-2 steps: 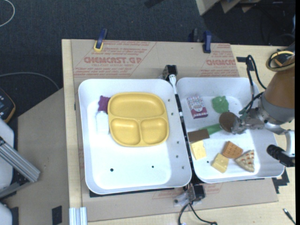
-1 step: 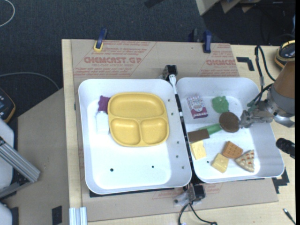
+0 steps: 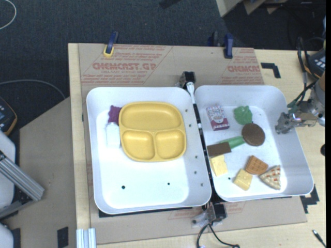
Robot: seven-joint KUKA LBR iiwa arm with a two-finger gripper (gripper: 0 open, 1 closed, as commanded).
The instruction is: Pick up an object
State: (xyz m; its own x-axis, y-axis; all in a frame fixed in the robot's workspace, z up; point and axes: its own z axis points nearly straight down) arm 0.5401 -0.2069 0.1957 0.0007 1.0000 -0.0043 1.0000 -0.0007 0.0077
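Observation:
The right bin (image 3: 292, 159) holds several toy foods: a red and white packet (image 3: 217, 117), a green piece (image 3: 242, 114), a round brown cookie (image 3: 253, 134), a brown bar (image 3: 219, 149) beside a green stick (image 3: 236, 142), a yellow cheese slice (image 3: 219, 165), a cheese wedge (image 3: 242, 179), a waffle (image 3: 255, 165) and a pizza slice (image 3: 271, 177). My gripper (image 3: 286, 123) hangs over the bin's right rim, to the right of the cookie and apart from every object. Nothing shows in its grasp.
The left bin (image 3: 145, 190) carries a yellow divided plate (image 3: 152, 130), with a purple item (image 3: 114, 112) and a white bottle (image 3: 112, 135) along its left side. Clamps (image 3: 109, 47) (image 3: 228, 46) sit on the board's far edge. Cables run at the front.

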